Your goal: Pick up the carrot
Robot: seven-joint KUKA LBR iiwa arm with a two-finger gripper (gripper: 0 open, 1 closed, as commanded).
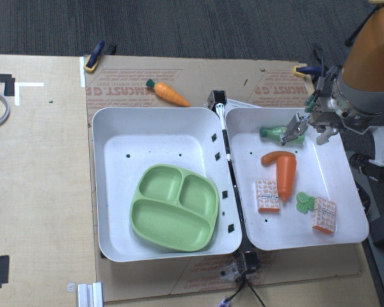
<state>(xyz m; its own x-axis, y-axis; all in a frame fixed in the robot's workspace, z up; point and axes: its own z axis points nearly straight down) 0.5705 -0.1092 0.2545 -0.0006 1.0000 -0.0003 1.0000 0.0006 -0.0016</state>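
Note:
A small orange carrot (pixel 169 93) with a green top lies on the cardboard behind the left bin (pixel 109 171), outside both bins. A larger orange carrot-shaped piece (pixel 285 178) lies in the middle of the right bin (pixel 345 171), its narrow end toward the front. My gripper (pixel 309 132) hovers over the back right part of the right bin, above and to the right of that piece. Its fingers (pixel 297 126) stand apart, open, with nothing between them. A green toy vegetable (pixel 276 133) lies just left of the near finger.
A green divided plate (pixel 174 208) fills the left bin's front. The right bin also holds a red-orange sausage shape (pixel 276 157), two small printed packets (pixel 267 196) (pixel 324 215) and a green leafy bit (pixel 304 202). Clamps sit at the cardboard's back corners.

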